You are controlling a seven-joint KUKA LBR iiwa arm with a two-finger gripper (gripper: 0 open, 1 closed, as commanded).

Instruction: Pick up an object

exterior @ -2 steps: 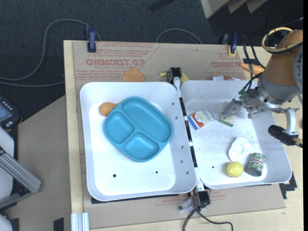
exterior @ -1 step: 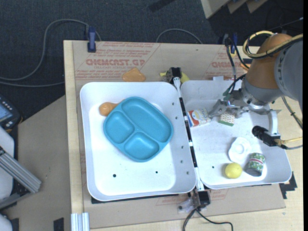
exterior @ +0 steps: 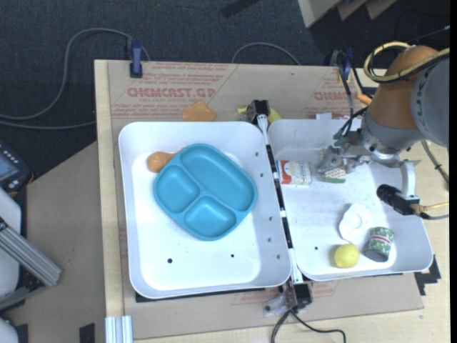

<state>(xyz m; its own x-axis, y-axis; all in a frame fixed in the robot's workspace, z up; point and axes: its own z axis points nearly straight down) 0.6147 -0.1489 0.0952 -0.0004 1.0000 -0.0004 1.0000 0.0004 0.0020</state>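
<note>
Overhead slanted view of the bench. The grey arm (exterior: 421, 91) with its orange band enters from the right and ends in the gripper (exterior: 337, 161), which sits low over the upper middle of the right bin (exterior: 314, 131). Whether the gripper is released or clenched cannot be told; a small greenish-white object (exterior: 333, 174) lies directly at its tip, but no grasp is visible.

Relative to the gripper: just to its left, toward the divider between the bins, lies a small white packet with red print (exterior: 295, 173). Below the gripper, well apart, a white round object (exterior: 355, 222) rests on the bin floor; further below and close to the lower rim are a yellow ball (exterior: 346, 256) and, beside it, a small green-patterned can (exterior: 380, 243). The floor between the gripper and the white round object is bare, as is the strip along the bin's lower left.

Far to the gripper's left, the left bin (exterior: 143, 249) holds a blue divided tray (exterior: 205, 190) near its upper centre, with an orange object (exterior: 160, 161) partly tucked at the tray's upper left edge. The lower part of that bin's floor is open. A further orange item (exterior: 198, 111) lies outside the bins, on the board (exterior: 114, 98) above the left bin's top rim.
</note>
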